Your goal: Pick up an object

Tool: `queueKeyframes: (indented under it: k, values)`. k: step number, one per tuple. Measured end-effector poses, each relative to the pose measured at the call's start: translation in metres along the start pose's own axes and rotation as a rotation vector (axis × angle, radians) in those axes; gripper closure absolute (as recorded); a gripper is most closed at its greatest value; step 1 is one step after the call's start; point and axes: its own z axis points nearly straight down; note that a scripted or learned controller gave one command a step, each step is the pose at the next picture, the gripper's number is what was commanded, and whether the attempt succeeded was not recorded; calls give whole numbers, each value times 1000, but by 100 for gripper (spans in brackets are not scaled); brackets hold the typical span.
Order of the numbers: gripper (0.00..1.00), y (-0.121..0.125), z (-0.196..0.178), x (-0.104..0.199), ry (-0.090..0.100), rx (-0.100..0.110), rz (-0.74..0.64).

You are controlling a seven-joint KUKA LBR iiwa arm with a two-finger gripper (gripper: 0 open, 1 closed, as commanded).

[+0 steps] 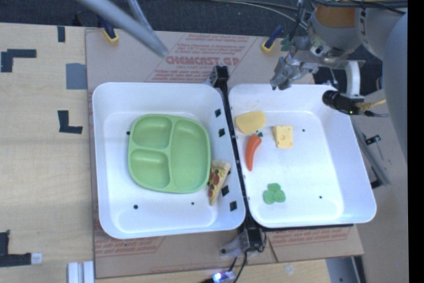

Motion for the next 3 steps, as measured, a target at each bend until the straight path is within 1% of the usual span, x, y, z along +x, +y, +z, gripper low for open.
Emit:
queueKeyframes:
  k: [1, 2, 3]
  values:
    - [100, 2, 13, 59, 1, 1, -1]
    - [100, -11, 12, 112, 0, 1, 0]
    - [100, -13, 25, 165, 0, 2, 0]
